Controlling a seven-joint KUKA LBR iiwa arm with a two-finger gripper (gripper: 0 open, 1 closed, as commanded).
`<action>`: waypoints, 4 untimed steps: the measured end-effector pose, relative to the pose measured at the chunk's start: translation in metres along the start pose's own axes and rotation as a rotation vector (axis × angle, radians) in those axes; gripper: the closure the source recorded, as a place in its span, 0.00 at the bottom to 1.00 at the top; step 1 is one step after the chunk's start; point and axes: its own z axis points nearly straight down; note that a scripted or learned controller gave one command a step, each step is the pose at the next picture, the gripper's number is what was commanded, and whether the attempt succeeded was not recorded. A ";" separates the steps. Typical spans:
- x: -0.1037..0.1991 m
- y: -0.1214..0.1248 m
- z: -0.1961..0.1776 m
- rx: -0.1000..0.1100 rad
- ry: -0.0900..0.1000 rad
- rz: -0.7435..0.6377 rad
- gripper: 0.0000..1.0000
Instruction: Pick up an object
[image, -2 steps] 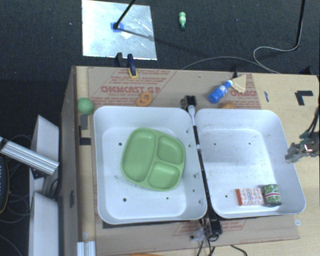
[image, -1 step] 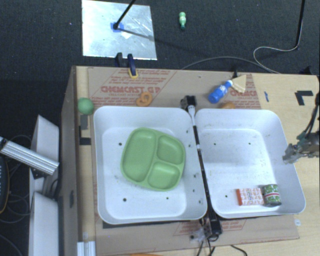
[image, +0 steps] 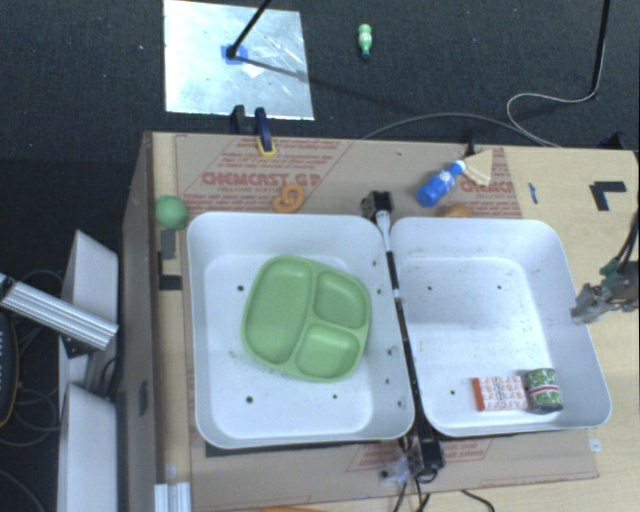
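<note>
- The bench (image: 560, 180) is a brown board printed with red lettering, and it carries the two white bins side by side.
- The left bin (image: 215, 300) holds a green divided plate (image: 305, 318) with three compartments; the plate lies flat near the middle of the bin, slightly toward its right side.
- The right bin (image: 480, 290) has a scuffed bare floor across most of its area; its two objects sit in the near right corner.
- The gripper (image: 598, 300) hangs at the right edge of the scene, over the right rim of the right bin, with nothing seen between its fingers. I cannot tell whether they are spread or pressed together, since the view there is small and blurred.
- A blue bottle (image: 440, 186) with a white cap lies on its side on the bench, just beyond the far rim of the right bin.
- A red and white packet (image: 498, 393) lies flat on the floor of the right bin, near its near wall.
- A small green-patterned can (image: 543, 390) lies just to the right of the packet, touching or almost touching it, well apart from the gripper.
- An orange pretzel-shaped toy (image: 290, 198) rests on the bench beyond the left bin.
- A green ball (image: 170, 211) sits at the far left corner of the bench.
</note>
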 end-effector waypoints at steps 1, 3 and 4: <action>-0.002 0.000 -0.001 0.000 0.000 0.001 1.00; -0.003 0.000 -0.001 0.000 0.000 0.002 1.00; -0.003 0.000 -0.001 0.000 0.000 0.001 1.00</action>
